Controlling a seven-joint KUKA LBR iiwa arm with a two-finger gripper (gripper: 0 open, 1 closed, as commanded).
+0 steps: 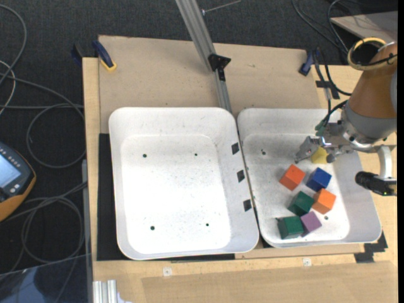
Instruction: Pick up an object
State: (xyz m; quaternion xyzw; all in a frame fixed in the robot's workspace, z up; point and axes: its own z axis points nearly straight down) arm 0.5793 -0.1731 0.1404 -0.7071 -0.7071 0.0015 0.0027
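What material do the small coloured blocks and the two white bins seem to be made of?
The coloured blocks, such as the orange block and the blue block, look like painted wood or hard plastic: flat faces, sharp edges, matt even colour. Which one, the view leaves open. The white bins look like thin moulded plastic: rounded corners, a smooth raised rim, a slightly speckled surface.

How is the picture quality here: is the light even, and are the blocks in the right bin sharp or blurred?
Camera view: light is soft and even, with faint shadows beside the blocks; the left bin shows no strong glare; the orange block and blue block are a little soft but distinct; the gripper looks slightly blurred, so its fingers are unclear.
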